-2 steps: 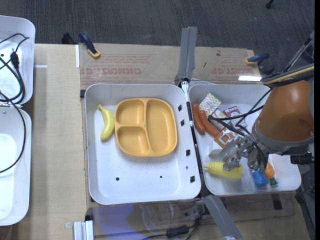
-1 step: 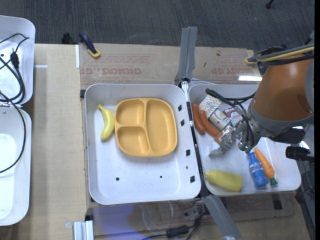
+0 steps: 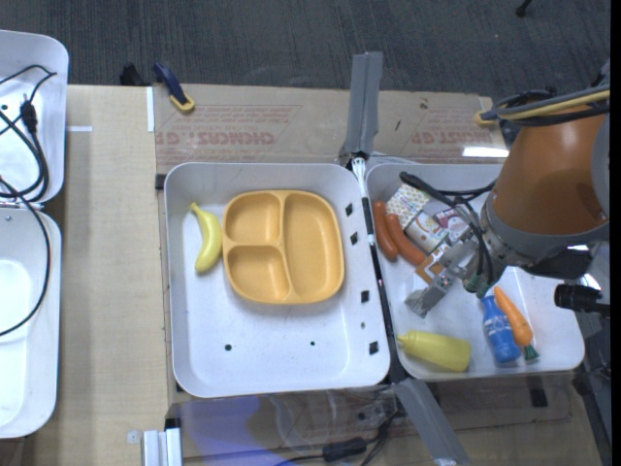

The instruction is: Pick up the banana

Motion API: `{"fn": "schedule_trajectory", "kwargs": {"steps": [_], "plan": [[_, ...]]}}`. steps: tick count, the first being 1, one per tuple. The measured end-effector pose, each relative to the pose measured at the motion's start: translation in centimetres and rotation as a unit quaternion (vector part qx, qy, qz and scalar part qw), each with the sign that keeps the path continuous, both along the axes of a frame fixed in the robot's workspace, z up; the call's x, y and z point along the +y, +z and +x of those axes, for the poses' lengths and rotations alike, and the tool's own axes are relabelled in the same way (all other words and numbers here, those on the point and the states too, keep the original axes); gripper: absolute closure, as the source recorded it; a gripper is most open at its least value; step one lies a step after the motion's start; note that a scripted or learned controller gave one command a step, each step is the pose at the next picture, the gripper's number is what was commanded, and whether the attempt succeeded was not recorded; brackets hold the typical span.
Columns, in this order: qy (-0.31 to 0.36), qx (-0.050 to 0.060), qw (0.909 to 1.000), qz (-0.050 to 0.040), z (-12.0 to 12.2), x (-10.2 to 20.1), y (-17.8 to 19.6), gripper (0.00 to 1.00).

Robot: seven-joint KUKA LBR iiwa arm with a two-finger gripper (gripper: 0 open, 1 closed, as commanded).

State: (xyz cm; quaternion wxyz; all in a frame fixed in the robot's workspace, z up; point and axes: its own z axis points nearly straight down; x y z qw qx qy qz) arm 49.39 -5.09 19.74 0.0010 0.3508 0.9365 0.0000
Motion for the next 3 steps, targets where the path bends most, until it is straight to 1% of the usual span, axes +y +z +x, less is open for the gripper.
{"fn": "schedule_trajectory", "kwargs": {"steps": [1,2,3], "plan": [[0.108,-0.014,0.9941,-0.0022,-0.6,-5.6,-9.4,0.0],[0.106,-0.016,0.9942,-0.0014,-0.5,-5.5,-8.4,1.0],[0.086,0.001,0.9963,0.0004,-0.2,-7.1,-10.7,1.0]]}}
